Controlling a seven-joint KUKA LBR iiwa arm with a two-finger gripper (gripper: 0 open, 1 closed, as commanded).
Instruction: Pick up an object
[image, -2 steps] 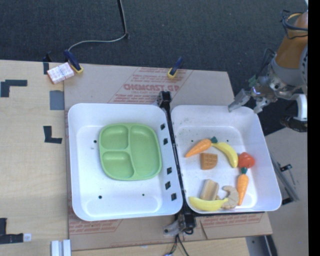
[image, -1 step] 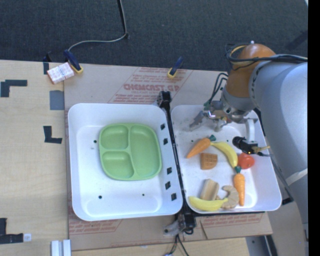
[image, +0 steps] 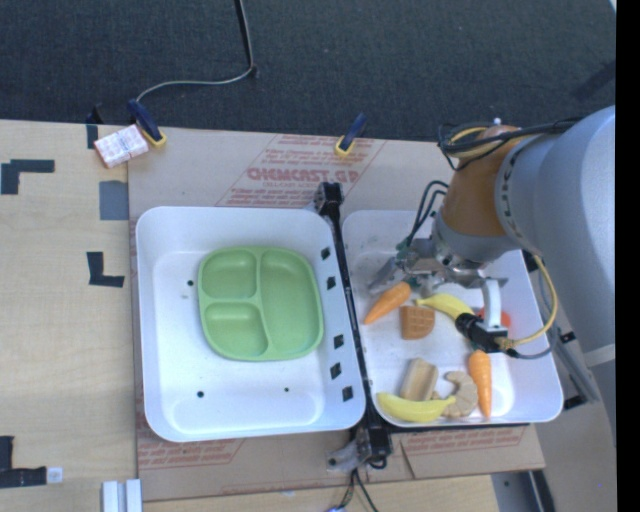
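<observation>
My gripper hangs low in the right bin, its tips just above the upper end of an orange carrot that lies slanted at the bin's left side. An orange-brown bread piece sits just right of that carrot, and a yellow banana lies beside it under the wrist. Further down lie a second carrot, a tan block, a tan biscuit shape and another banana. Nothing shows between the fingers.
The left bin holds a green divided plate. A black clamp strip runs between the bins. The grey arm and its cables cover the right bin's upper right. A small red-white box lies on the bench at top left.
</observation>
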